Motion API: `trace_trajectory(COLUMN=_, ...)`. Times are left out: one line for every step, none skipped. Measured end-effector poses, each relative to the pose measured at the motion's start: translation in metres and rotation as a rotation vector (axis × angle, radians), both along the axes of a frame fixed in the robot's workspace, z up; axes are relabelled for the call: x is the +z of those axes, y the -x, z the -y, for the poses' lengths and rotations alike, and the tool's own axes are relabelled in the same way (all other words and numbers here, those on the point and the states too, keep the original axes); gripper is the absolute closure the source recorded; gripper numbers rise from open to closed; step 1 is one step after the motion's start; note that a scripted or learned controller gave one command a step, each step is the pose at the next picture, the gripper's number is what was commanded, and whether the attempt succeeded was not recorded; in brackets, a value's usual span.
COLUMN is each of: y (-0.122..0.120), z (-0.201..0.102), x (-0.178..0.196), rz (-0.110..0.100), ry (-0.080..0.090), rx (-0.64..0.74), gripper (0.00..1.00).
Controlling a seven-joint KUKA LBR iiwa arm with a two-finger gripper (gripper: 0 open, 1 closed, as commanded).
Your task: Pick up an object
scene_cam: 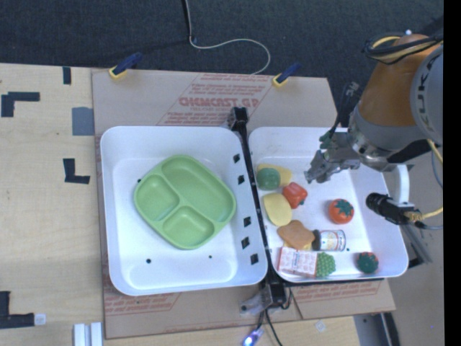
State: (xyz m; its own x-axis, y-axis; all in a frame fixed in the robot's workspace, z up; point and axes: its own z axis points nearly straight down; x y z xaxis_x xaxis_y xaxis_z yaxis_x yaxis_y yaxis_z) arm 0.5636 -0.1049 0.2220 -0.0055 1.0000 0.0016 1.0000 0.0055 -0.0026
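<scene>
My gripper point(315, 176) hangs over the right bin point(374, 262), its dark fingers pointing down just right of a small red toy point(294, 194). Nothing shows between the fingers. Around it lie a green and yellow round piece point(271, 176), a yellow potato-like piece point(277, 209), a tomato-like toy point(341, 210), a brown cookie shape point(296, 234), a small jar on its side point(331, 240), a pink and white packet point(297, 262), a knobbly green piece point(325, 264) and a dark green ball point(367, 262).
The left bin point(122, 150) holds a light green divided plate point(185, 201). A black divider point(247, 186) runs between the bins. The arm's orange band point(392, 85) and grey wrist tower over the right bin's far right side.
</scene>
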Motion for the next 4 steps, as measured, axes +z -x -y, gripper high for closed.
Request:
trace_trajectory(y=0.004, z=-0.047, x=-0.006, rz=-0.001, ry=0.000, rx=0.000, gripper=1.00)
trace_trajectory(y=0.021, z=-0.094, x=0.004, rz=0.000, ry=-0.001, rx=0.001, gripper=1.00)
trace_trajectory(y=0.031, z=-0.158, x=0.007, rz=0.000, ry=-0.001, rx=0.003, gripper=1.00)
trace_trajectory(y=0.031, z=-0.184, x=-0.001, rz=-0.002, ry=0.002, rx=-0.001, gripper=1.00)
